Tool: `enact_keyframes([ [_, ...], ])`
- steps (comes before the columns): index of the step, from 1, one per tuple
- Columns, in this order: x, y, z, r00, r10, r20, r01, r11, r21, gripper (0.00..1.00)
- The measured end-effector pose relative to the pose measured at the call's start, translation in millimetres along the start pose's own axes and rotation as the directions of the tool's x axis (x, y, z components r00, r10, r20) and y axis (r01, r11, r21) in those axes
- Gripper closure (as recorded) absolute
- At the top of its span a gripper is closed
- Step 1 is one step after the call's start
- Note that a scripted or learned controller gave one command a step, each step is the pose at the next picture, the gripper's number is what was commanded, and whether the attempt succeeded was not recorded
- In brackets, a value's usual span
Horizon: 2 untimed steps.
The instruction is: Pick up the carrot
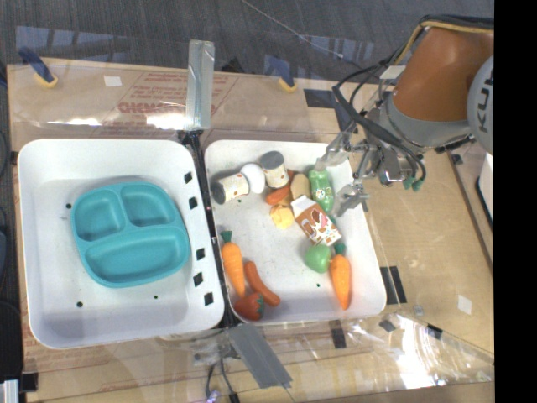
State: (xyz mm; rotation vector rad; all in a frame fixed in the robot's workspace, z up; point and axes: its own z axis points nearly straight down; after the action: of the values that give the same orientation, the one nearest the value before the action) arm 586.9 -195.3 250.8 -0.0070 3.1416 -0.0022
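My fingers [357, 175] hang over the far right corner of the right bin [369, 263], just beside a green bottle [321, 189]. I cannot tell how far apart they are, and nothing shows between them.

One carrot [341, 280] lies near the right wall of that bin, toward its near edge, its top touching a green pepper [317, 259]. A second carrot [232, 269] lies along the left wall, with a red chili [260, 285] beside it.

A small carton [315, 221] sits in the middle, and two cans [252, 177] rest near the far wall.

The left bin [42, 225] holds a teal divided plate [128, 232]. Both bins sit on the table [436, 250].
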Motion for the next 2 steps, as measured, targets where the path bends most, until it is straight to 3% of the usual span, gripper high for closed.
enact_keyframes([
  [1,60.2,-13.9,155.6,0.999,-0.054,-0.006,0.054,0.999,-0.004,0.00],
  [2,84.3,-13.4,158.7,0.956,-0.293,0.001,0.293,0.956,-0.001,0.00],
])
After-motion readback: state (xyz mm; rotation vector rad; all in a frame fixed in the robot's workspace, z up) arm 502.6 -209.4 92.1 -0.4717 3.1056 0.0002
